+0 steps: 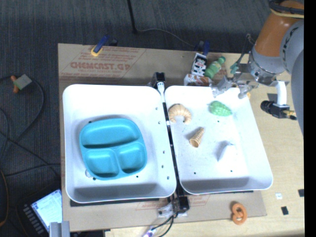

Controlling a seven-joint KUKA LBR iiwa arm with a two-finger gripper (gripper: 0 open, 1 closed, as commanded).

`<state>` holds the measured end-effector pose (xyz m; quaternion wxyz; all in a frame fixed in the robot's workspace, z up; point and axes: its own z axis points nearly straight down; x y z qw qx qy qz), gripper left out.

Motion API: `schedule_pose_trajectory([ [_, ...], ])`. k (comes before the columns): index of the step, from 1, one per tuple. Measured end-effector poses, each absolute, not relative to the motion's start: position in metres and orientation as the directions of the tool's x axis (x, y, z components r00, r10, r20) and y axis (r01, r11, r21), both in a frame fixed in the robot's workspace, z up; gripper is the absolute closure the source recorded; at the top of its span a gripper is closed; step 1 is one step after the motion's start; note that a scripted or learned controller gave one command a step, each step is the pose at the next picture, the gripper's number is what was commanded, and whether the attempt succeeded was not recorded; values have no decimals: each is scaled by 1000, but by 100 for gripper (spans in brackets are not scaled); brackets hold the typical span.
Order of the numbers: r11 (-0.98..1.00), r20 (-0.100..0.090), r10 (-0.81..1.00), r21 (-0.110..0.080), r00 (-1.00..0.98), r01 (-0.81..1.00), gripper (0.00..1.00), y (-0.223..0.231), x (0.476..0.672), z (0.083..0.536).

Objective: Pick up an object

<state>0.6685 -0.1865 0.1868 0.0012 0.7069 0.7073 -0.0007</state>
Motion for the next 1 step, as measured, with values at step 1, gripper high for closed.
schedule_pose_trajectory([
  [1,0,-2,1000,5,0,1000,0,-165,613,88],
])
